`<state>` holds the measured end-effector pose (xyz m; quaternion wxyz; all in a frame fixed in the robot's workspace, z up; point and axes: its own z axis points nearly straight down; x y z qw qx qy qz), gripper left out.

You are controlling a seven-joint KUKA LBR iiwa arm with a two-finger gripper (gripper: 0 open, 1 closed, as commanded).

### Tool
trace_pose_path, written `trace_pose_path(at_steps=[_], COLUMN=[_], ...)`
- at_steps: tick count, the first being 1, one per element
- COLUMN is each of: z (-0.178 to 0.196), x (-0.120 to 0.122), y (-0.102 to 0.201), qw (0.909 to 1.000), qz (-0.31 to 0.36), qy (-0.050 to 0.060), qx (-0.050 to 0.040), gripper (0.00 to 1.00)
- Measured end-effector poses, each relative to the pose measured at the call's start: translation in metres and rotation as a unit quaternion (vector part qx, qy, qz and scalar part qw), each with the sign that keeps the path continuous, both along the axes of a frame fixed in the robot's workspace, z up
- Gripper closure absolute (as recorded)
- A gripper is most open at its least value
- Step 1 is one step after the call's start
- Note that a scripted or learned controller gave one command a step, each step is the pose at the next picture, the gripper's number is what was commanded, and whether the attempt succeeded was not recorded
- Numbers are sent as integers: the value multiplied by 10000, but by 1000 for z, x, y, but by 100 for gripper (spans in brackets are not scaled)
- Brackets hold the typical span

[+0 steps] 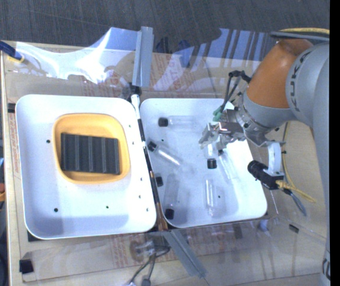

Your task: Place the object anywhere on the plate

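A yellow plate [90, 124] with a dark ridged insert [90, 154] lies in the left white bin [33, 207]. Several clear tubes with black caps lie scattered in the right white bin [250, 204]. One tube [178, 123] lies near the far wall, another [165, 155] toward the left, and a third [209, 196] near the front. My gripper [212, 143] hangs over the middle of the right bin, just above a short tube with a black cap [212, 163]. Nothing visible shows that tube lifted off the bin floor.
A further tube [171, 196] lies at the right bin's front left corner. The grey arm with its orange band [277, 76] covers the right bin's far right corner. Clear plastic sheeting [86, 58] lies behind the bins, and cables [292, 189] run along the right.
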<state>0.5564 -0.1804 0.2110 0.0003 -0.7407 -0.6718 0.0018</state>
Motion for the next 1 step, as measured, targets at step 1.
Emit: trace_pose_path(at_steps=[1], z=[23], x=[57], y=[44], qw=[9966], qz=[825], qy=[-9], qx=[14], gripper=[100])
